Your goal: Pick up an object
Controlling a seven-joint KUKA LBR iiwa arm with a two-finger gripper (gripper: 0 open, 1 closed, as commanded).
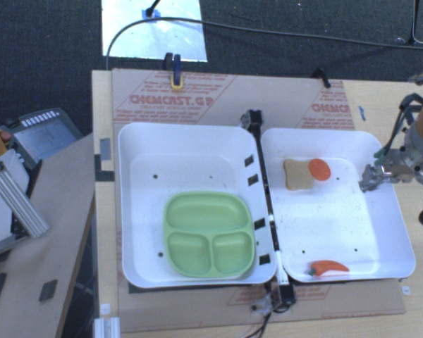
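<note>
The right bin (381, 217) holds a tan slice of bread (297, 175) with a round orange-red piece (319, 169) touching its right edge, both near the bin's back. An orange carrot-like piece (329, 267) lies at the front wall. My gripper (370, 179) hangs over the right bin's right rim, well to the right of the bread, with nothing seen between its fingers. The fingers are too small and blurred to read.
The left bin (137, 182) holds a green divided plate (209, 233) in its front half. A black clip strip (262, 196) runs along the seam between the bins. A cardboard sheet (225, 94) lies under both bins.
</note>
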